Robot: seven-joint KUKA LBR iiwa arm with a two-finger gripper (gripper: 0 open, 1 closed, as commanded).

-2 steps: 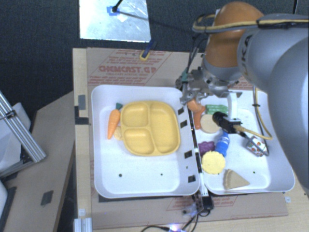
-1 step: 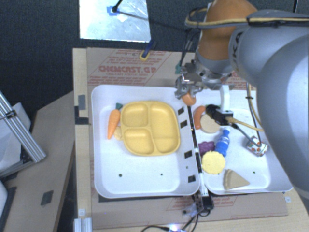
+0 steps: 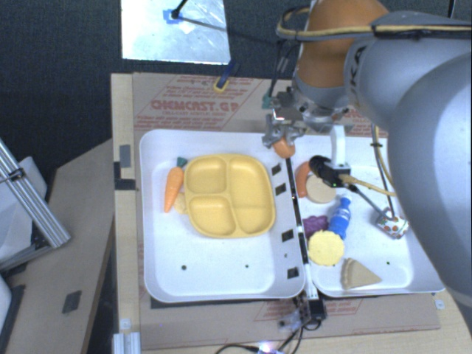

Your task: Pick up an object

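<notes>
My gripper (image 3: pixel 283 137) hangs over the far end of the divider between the two white bins. A small round orange object (image 3: pixel 283 149) sits between its fingertips, and the fingers are shut on it. It appears lifted just above the far rim. The left bin (image 3: pixel 158 271) holds a yellow divided plate (image 3: pixel 225 195) with a carrot (image 3: pixel 172 186) lying along its left side.
The right bin (image 3: pixel 398 275) holds an orange sausage-shaped piece (image 3: pixel 301 179), a tan round disc (image 3: pixel 321 191), a blue bottle (image 3: pixel 340 217), a purple piece (image 3: pixel 316 224), a yellow disc (image 3: pixel 326 248), a tan wedge (image 3: pixel 358 273) and a red-and-white item (image 3: pixel 393 227). The big grey arm covers the right side.
</notes>
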